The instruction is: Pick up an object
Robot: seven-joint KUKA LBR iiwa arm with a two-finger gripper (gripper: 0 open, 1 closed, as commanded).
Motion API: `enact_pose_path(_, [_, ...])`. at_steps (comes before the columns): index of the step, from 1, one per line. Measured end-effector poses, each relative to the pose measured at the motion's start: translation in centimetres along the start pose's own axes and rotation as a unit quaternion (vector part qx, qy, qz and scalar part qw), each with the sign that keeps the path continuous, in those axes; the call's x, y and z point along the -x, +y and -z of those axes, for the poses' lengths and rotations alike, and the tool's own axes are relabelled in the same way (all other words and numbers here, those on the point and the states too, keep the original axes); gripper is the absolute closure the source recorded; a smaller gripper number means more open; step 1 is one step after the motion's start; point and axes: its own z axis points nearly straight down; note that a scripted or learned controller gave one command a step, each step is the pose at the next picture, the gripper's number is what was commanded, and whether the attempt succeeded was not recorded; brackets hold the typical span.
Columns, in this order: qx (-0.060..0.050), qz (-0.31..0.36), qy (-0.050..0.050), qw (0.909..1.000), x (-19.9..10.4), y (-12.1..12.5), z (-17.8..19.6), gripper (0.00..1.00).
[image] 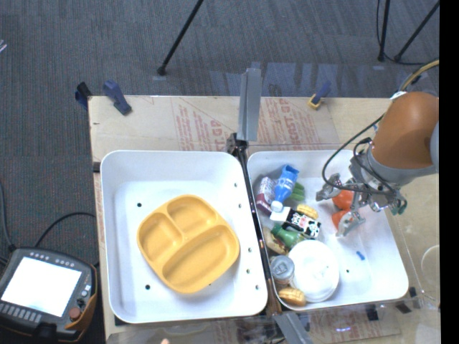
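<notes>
The end effector [349,208] hangs low over the right bin [380,278], just right of the pile of small things crowded along that bin's left side. An orange object [343,198] sits right at the fingers, seemingly between them, but whether it is truly gripped or just lying beneath them on the bin floor I cannot tell, nor whether the fingers are spread or closed.

Taking the white bowl [314,271] at the near side of the right bin as the landmark: the orange object lies beyond it and a little to its right, well apart. A blue bottle [285,181] lies beyond the bowl against the pile, a black and white carton [304,224] just beyond the bowl's far rim, and a small tin can [282,268] touches the bowl's left side. The yellow divided plate [188,242] lies far to the bowl's left, in the left bin [115,192].

The orange object is the likely target, since it stands clear of the clutter. To do this step well, the fingers should straddle it squarely, close fully before any lift, and rise straight up so it does not slip or roll toward the pile.
</notes>
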Motion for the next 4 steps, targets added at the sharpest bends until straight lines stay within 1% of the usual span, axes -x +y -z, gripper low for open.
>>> enact_pose_path(1, [0.001,-0.013,0.001,0.9999,-1.6,0.4,-0.1,0.0])
enact_pose_path(2, [0.0,-0.031,-0.001,0.9995,-2.1,5.0,0.1,0.0])
enact_pose_path(3, [-0.001,-0.057,0.0,0.9983,-1.1,-0.2,0.0,0.0])
enact_pose_path(4, [0.0,-0.123,0.001,0.9924,-2.1,1.3,0.0,0.0])
